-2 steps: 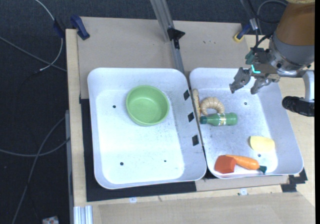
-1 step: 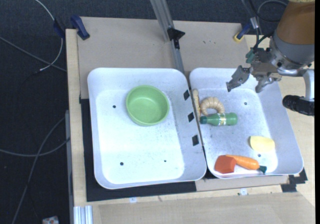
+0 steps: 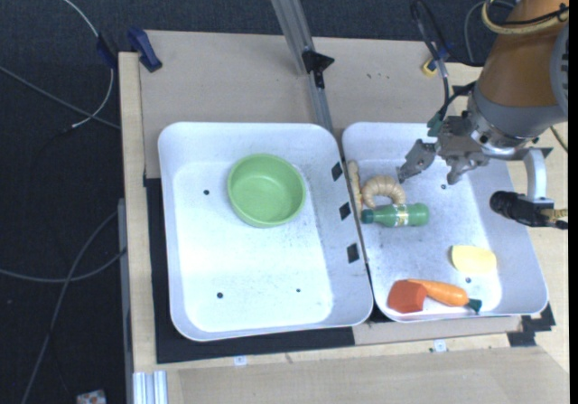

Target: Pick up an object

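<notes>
My gripper [image 3: 435, 167] hovers over the back of the right bin [image 3: 506, 239], its fingers spread open with nothing between them. Just below and left of it a green bottle [image 3: 397, 215] lies on its side. A tan rope ring [image 3: 380, 188] lies against the bottle's upper edge, near the bin's left wall. A pale yellow piece [image 3: 473, 259] rests lower right of the bottle. An orange carrot [image 3: 440, 293] with a red block [image 3: 406, 296] beside it lies at the bin's front.
The left bin [image 3: 208, 294] holds a green bowl [image 3: 265, 189] toward its back. A slanted metal pole [image 3: 291, 9] runs down from the top to the gap between the bins. Blue clamps [image 3: 144, 50] sit on the bench's back edge.
</notes>
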`<act>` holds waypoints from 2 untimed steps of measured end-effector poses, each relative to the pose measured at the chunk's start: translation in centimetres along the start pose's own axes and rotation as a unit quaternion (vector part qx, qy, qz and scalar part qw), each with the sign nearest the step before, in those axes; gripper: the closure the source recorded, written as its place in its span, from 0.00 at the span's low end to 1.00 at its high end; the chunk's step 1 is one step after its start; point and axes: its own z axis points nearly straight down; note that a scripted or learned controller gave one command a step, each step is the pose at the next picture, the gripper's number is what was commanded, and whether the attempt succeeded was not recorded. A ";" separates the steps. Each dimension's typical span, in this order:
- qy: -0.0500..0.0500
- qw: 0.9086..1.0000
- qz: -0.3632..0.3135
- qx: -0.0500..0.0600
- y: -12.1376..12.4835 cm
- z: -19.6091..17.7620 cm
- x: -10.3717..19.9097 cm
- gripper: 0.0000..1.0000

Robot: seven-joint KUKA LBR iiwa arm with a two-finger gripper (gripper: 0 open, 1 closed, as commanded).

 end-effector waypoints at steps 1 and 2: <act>0.001 1.000 0.000 0.000 -0.6 4.6 0.2 0.00; 0.000 1.000 0.000 -0.002 -0.3 9.0 -0.1 0.00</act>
